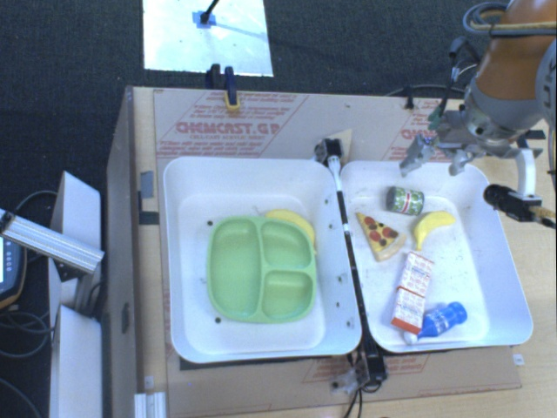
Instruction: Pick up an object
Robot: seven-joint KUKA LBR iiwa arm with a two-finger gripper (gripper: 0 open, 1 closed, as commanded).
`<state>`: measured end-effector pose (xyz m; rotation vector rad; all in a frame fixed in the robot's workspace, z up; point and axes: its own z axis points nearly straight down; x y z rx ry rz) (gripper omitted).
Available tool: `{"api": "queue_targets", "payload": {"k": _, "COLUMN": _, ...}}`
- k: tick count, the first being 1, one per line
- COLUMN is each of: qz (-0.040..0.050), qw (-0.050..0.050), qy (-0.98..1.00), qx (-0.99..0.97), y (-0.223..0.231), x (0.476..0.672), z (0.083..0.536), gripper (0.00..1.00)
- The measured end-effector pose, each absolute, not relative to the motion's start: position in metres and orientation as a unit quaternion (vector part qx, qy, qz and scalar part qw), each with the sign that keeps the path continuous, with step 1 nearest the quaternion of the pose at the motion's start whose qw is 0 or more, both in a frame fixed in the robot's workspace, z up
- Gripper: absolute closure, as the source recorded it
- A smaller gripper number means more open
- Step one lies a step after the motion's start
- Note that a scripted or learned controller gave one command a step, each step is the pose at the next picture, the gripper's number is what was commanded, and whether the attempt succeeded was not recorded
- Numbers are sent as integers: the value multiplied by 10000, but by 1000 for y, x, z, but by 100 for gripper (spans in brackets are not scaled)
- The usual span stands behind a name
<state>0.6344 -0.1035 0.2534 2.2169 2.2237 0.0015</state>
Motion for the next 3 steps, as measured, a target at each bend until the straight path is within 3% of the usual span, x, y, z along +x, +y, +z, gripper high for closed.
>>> {"api": "queue_targets", "payload": {"k": 1, "qz": -2, "qw": 0, "qy": 7076, "qx": 7066, "y": -130, "x": 625, "z": 174, "gripper": 0}}
{"api": "queue_targets", "payload": {"k": 2, "qz": 4, "qw": 8, "qy": 7082, "qx": 7060, "y": -146, "x": 664, "z": 89, "gripper": 0}}
{"api": "queue_targets", "payload": {"k": 3, "qz": 20, "qw": 30, "qy": 7091, "qx": 7051, "y": -146, "x": 666, "z": 102, "gripper": 100}}
